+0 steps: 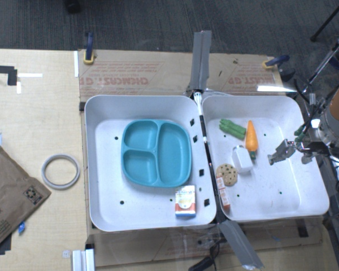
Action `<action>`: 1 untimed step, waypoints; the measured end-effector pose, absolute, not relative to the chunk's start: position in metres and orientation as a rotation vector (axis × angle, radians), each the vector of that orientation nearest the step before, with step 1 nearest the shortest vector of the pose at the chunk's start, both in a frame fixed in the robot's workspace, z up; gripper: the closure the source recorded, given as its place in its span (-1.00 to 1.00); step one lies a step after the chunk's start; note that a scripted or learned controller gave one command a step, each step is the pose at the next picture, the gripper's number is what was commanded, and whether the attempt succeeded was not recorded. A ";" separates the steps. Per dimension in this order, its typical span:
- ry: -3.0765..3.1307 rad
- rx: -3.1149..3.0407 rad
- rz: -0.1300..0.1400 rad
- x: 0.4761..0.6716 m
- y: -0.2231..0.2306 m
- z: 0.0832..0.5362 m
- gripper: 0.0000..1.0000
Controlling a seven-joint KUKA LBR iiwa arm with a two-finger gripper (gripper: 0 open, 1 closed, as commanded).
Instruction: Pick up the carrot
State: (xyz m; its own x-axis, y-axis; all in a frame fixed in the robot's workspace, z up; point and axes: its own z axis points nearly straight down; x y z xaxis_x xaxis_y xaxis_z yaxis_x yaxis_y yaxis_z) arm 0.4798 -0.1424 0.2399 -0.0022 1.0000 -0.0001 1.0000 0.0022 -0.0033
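Dark grey carpet is seen beyond the far edge of the light wooden bench [34, 123], on which a flattened cardboard sheet [158, 72] is laid under two shallow white plastic bins. The left white bin [101, 151] is occupied by a teal three-compartment plastic plate [157, 153] at its middle, and a small orange-and-white carton [185, 202] is set near its near right corner. The right white bin [288, 191] is entered from its right edge by the grey two-finger gripper [278, 153], which is poised apart from every item; whether it is released or clenched cannot be told. The orange plastic carrot [251, 136] is found toward the far middle of the right bin, just beside a green toy vegetable [233, 129] and a small white block [242, 157]. A brown speckled cookie [229, 174] is placed near the left wall. A grey tape ring [60, 170] is left on the bench, left of the bins.
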 end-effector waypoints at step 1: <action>-2.024 -2.399 0.005 0.551 -0.158 0.189 -1.00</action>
State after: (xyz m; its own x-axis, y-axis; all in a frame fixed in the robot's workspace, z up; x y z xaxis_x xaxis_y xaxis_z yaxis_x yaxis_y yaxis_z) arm 0.5506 -0.1580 0.1887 0.1681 0.9858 -0.0007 0.9858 -0.1681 -0.0041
